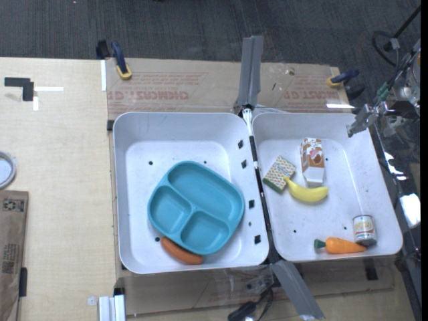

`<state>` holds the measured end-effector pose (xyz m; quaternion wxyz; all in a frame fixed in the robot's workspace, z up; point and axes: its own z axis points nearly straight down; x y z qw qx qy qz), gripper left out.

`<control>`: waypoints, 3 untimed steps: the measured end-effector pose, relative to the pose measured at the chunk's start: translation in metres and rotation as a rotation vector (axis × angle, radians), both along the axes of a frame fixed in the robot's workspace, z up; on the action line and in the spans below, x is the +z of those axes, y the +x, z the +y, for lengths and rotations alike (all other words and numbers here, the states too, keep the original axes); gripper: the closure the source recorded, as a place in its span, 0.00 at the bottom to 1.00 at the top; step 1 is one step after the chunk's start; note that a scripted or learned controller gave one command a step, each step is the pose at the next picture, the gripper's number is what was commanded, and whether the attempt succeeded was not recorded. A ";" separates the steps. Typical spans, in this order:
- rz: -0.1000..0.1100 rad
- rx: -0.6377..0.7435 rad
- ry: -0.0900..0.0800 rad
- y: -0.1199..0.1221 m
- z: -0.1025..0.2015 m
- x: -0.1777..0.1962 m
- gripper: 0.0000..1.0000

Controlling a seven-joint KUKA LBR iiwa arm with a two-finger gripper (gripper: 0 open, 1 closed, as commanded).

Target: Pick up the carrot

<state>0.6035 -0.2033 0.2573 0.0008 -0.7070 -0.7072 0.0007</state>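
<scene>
In the left bin (124, 179), a blue divided plate (195, 207) partly covers a sausage (180, 251) at its 6 o'clock. In the right bin (391, 212), the carrot (342, 246) lies at 5 o'clock, near the front wall, a small can (364, 229) just beside it. The approach looks not yet begun; the gripper's state I cannot tell. Descending needs room between wall and can.

I am working in a robotics lab, not a home. I am looking down at a pale wooden counter (53, 152) carrying two white bins (124, 199) sitting on taped cardboard (174, 85) held by spring clamps (120, 60). Tape marks (20, 85) are sitting on the counter, cables (394, 42) are hanging at the right, and dark carpet (200, 12) is lying beyond.
</scene>
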 end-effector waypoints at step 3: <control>-0.001 0.672 0.003 -0.126 0.027 -0.166 0.00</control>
